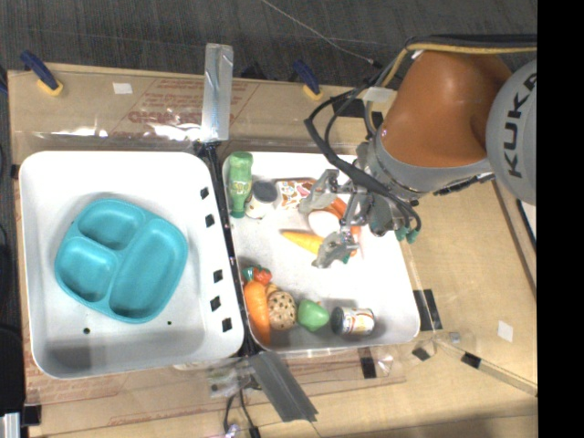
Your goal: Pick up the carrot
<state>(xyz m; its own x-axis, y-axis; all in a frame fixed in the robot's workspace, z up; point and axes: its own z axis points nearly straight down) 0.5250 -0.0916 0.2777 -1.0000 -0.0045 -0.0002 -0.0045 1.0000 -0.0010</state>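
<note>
The end effector (pixel 336 245) is parked low in the right bin (pixel 401 272), and whether it's spread or pinched can't really be made out, so no grip is assumed. The carrot (pixel 256 310) is sat well off to its lower left against the bin wall, touching a cookie (pixel 282 309). Easy miss here: the yellow-orange cone thing (pixel 303 239) just beside the end effector could get grabbed instead, or the carrot could be shoved into the wall.
</note>
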